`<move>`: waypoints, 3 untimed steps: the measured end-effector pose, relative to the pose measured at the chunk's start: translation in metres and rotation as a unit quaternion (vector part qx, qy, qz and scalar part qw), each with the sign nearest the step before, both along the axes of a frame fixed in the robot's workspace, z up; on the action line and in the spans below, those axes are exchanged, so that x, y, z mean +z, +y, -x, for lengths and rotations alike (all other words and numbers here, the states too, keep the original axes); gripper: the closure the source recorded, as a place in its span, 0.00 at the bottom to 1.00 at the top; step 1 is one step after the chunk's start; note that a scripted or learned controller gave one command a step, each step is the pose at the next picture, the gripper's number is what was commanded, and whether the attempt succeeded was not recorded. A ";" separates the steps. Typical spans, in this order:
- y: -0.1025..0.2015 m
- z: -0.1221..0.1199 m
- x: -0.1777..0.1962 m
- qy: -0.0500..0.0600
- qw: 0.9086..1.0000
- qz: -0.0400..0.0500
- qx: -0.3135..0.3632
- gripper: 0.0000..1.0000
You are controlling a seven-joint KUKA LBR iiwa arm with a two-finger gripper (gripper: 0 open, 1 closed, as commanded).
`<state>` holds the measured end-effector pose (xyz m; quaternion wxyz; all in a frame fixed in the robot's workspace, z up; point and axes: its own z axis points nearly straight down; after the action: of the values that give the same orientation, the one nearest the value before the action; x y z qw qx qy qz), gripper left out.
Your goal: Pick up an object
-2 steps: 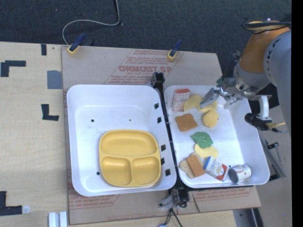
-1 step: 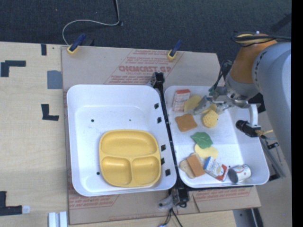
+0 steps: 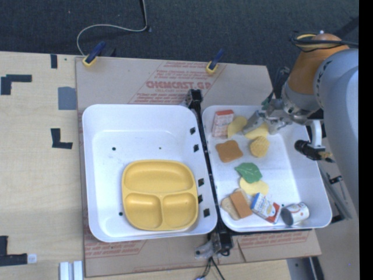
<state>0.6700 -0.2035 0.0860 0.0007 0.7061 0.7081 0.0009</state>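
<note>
I am holding the pincer [image 3: 254,125] low in the right bin [image 3: 303,177]; I cannot tell its fingers' state. A yellow food piece [image 3: 259,146] is lying just below it, a small carton [image 3: 222,123] to its left

1. The cardboard sheet [image 3: 169,83] under the bins bears red print, seen upside down; it looks like "CHEMCAST GP", though I cannot be sure.
2. The small carton [image 3: 222,123] and the packet [image 3: 265,207] carry print too small to read.
</note>
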 end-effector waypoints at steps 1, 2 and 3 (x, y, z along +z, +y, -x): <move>-0.003 0.001 0.014 0.002 1.000 0.003 0.001 1.00; -0.001 0.000 0.011 0.000 1.000 0.002 0.001 0.00; 0.033 0.016 -0.001 0.000 1.000 0.002 0.000 0.00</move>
<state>0.6539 -0.1706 0.0854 0.0020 0.7063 0.7079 -0.0008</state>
